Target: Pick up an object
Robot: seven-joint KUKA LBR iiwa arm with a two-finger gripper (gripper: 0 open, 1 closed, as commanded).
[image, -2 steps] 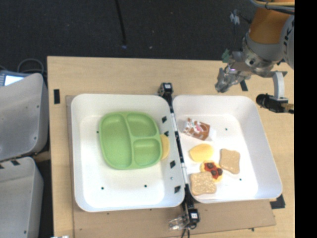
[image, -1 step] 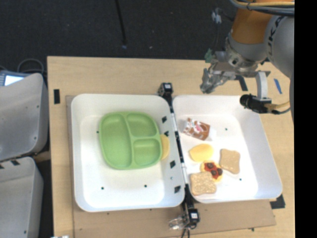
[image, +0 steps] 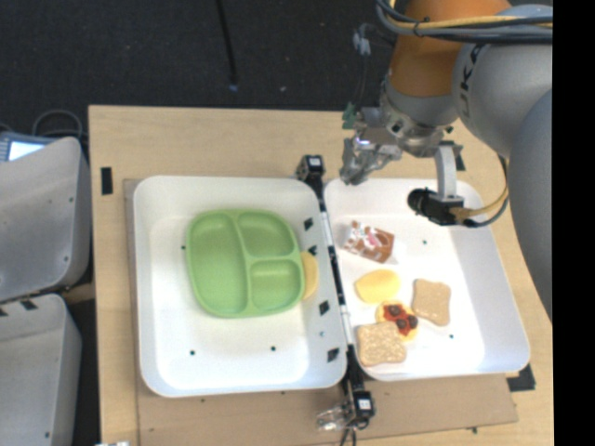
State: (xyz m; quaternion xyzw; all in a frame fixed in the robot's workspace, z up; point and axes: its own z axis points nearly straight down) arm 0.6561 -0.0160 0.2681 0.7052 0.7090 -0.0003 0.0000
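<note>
You see the gripper hovering over the far left corner of the right bin, and you cannot tell how its jaws stand. Nearer you in that bin lie a wrapped snack, a yellow piece and toast slices. The left bin holds a green tray.

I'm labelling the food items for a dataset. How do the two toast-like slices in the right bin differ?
The bread slice near the divider looks paler and squarer, and the red-topped piece overlaps its upper corner. The slice to its right looks browner, more rounded and narrower, and lies clear of the other food. Both lie flat on the right bin floor.
</note>
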